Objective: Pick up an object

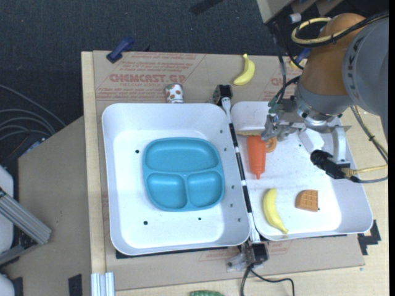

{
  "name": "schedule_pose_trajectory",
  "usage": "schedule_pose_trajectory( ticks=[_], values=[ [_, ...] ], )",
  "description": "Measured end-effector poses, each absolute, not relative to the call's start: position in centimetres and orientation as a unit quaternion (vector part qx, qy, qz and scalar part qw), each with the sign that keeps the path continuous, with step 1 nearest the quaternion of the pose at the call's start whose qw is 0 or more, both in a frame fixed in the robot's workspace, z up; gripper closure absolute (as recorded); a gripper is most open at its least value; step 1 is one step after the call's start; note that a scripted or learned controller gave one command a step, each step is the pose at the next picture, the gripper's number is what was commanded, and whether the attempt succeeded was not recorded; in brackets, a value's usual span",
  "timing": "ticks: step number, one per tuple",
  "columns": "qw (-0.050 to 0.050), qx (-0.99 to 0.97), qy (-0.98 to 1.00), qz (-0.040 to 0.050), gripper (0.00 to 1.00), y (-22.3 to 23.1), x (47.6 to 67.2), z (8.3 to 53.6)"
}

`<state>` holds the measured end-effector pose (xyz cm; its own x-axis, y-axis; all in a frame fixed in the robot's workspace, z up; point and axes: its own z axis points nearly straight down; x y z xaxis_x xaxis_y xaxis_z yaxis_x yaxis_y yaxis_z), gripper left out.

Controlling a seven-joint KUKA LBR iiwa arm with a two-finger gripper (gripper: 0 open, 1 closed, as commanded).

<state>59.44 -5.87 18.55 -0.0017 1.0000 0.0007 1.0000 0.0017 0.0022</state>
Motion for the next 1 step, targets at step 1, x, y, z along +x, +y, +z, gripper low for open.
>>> schedule_pose_trajectory(
  ticks=[1],
  values=[
    [-0.001,0.707,0.707,0.0,1.0,0.08,54.56,24.51]
  ],
)
